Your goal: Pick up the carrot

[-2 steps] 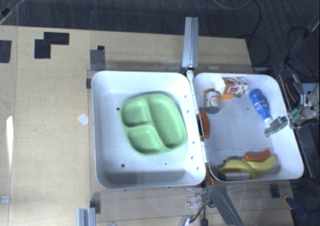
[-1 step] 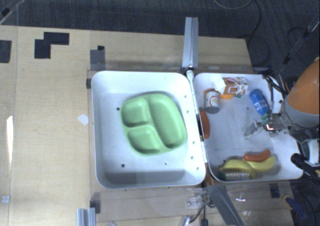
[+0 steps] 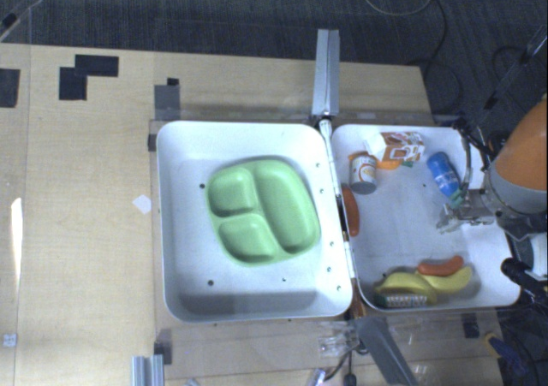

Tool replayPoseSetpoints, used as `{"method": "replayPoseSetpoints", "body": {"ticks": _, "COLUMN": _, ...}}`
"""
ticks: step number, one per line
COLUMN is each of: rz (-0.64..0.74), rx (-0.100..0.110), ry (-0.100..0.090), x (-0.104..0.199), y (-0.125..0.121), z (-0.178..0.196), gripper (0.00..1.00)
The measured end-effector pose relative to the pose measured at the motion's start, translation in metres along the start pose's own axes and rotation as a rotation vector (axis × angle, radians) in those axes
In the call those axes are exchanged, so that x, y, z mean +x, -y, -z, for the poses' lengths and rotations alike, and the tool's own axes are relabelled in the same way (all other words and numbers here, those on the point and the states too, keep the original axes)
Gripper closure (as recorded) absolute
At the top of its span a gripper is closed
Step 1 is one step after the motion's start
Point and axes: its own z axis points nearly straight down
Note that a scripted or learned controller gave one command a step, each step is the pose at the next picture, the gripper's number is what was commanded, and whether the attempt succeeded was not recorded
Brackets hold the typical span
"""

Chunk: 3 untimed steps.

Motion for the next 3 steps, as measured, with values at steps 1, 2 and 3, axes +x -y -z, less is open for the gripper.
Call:
{"method": "replayPoseSetpoints", "body": {"ticks": 1, "rz": 0.003, "rx": -0.006, "ry": 0.002, "x": 0.000, "y": -0.002, "z": 0.011, "gripper": 1.00}}
{"method": "replayPoseSetpoints", "body": {"ticks": 2, "rz": -0.714, "rx": 0.007, "ry": 0.002, "x": -0.007, "y": 0.020, "z": 0.090, "gripper": 1.00}}
{"method": "replayPoseSetpoints", "body": {"ticks": 3, "rz": -0.655, "rx": 0.009, "ry": 0.002, "x": 0.015, "y": 0.017, "z": 0.085, "gripper": 1.00}}
